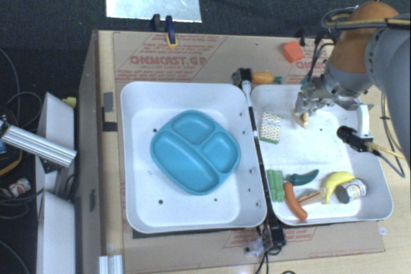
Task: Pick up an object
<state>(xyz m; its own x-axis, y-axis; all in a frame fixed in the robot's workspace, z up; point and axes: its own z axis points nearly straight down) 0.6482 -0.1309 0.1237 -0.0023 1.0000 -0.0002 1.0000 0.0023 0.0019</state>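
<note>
Camera view, nearest edge first: along the near wall of the right bin [321, 152] lie a carrot [295, 202], a green strip [275, 184], a dark green pepper [302, 176], a banana [336, 183] and a small can [354, 190], clustered together. The left bin [146, 203] holds a blue divided plate [194, 151]. Farther back in the right bin, a dotted block [270, 128] lies by the dividing wall. The hand [303, 115] hangs near it; whether it is open or closed cannot be told. Beyond the bins, an orange block [293, 51] rests on the counter [192, 62].
</note>
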